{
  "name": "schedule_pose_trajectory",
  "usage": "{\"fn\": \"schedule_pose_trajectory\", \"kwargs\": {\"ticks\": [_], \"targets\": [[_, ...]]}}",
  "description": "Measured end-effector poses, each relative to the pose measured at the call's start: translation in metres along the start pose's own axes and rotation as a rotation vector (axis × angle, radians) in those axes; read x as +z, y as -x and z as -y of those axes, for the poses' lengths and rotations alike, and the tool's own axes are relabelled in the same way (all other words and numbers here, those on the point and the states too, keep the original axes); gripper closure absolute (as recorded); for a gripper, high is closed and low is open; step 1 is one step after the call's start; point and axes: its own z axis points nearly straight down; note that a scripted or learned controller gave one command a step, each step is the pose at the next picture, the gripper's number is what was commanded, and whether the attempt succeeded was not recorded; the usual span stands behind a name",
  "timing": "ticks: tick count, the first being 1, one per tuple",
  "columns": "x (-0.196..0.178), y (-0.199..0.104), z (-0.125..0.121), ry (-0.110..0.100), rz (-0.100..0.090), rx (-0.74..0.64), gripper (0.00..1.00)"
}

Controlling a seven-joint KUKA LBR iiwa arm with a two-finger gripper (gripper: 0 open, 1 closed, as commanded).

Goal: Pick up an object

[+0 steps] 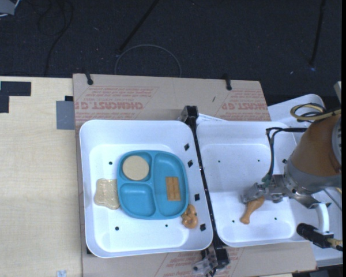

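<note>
Drumstick-shaped tan toy, apparently plastic, lies in the right white bin, towards its near right part, tilted with its narrow end pointing down-left. Its upper, thicker end sits right at the tool, which is low inside this bin; the view is too coarse here to say whether the fingers clasp the toy or merely touch it, so the tool's state cannot be told.

Both shallow white plastic bins rest side by side on a brown cardboard sheet printed with red lettering, laid on the pale wooden desk. Beyond the desk's far edge is dark carpet with black cables trailing over it.

From the right, the grey arm, with its orange band above the wrist, reaches across the right bin's rim, the wrist bent down and leftward so the tool points into the bin floor. A black cable loops along the arm near the bin's far right corner.

In the left white bin lies a blue three-compartment plastic tray. A round beige disc fills its upper-left compartment, and a small orange-brown rectangular block lies in the right compartment. A pale cream lumpy piece touches the tray's left edge, and a small orange-brown lump sits just beside its lower-right corner, near the divider between bins.
</note>
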Motion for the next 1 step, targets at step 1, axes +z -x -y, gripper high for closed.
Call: {"fn": "schedule_pose_trajectory", "kwargs": {"ticks": [1], "targets": [[-0.0123, 0.0011, -0.0002, 0.001, 0.0, 0.005, 1.0]]}}
